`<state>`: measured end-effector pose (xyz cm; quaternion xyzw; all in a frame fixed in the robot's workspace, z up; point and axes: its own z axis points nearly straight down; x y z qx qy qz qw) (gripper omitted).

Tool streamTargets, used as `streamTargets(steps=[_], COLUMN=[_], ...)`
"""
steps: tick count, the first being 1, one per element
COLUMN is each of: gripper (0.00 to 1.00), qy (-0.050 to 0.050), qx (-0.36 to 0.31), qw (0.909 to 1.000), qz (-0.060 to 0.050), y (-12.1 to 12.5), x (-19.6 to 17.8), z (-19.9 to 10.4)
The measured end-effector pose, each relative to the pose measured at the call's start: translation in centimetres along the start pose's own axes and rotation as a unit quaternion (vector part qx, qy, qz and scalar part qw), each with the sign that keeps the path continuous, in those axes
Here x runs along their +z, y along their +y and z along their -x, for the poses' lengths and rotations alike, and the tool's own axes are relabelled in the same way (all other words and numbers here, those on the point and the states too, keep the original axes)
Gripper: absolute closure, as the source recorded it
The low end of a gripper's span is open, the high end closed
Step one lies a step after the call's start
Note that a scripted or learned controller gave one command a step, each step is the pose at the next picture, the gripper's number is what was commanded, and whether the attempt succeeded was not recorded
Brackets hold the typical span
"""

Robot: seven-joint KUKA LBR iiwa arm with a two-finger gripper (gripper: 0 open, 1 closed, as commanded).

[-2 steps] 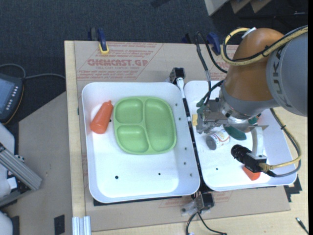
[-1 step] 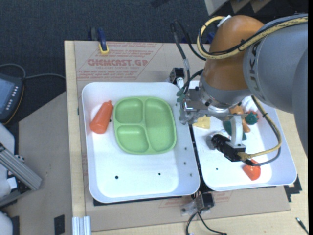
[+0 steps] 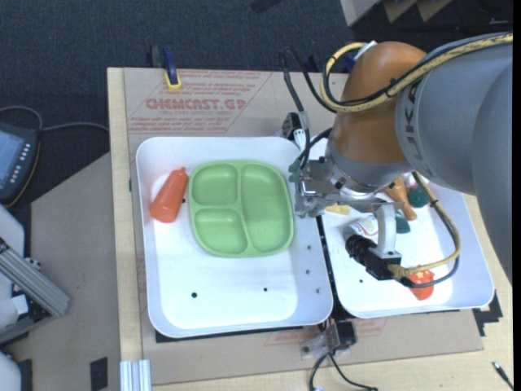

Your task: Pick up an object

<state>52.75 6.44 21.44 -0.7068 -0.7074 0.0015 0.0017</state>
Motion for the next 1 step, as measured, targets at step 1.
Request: streamTargets(steps=[1], gripper=[1.00], qy=[0.000], qx=[0.000], qw=[1.0000], qz=[0.003], y=[0.41], x=[-0.25], z=[-0.23])
